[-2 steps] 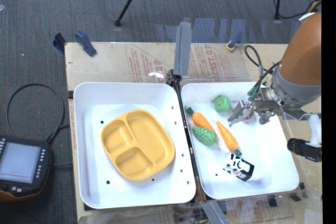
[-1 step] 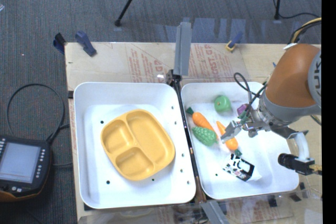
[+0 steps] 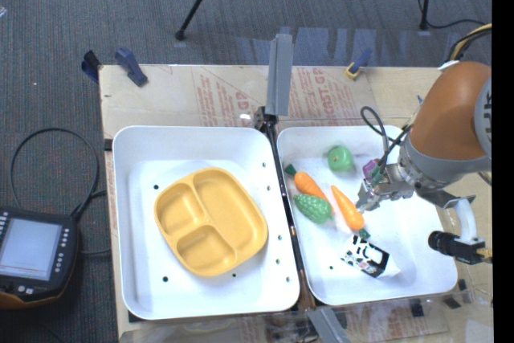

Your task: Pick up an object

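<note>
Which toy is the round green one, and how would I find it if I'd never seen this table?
Look at the right-hand white bin, the one the robot arm reaches over. Near its back edge sits a green apple, behind the two orange carrots and the bumpy green vegetable. It is the one smooth, ball-shaped toy; its neighbours are long.

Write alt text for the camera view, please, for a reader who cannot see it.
The arm's gripper hangs low over the right white bin, near two toy carrots, a green vegetable, a green apple and a black-and-white item. The left white bin holds a yellow divided plate.
</note>
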Controlling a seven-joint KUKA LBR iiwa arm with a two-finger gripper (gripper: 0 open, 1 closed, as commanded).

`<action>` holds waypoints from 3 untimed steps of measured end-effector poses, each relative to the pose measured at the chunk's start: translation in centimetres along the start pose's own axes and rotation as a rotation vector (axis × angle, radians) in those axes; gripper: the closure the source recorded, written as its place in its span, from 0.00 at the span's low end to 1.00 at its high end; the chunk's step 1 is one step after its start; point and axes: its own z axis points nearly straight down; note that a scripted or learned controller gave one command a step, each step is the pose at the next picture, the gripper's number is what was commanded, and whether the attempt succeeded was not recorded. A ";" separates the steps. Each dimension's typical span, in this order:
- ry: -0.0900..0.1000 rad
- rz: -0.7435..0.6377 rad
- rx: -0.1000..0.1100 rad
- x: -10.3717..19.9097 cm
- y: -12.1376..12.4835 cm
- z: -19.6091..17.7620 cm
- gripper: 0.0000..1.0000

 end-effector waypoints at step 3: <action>0.000 -0.055 -0.003 -3.1 1.5 8.5 1.00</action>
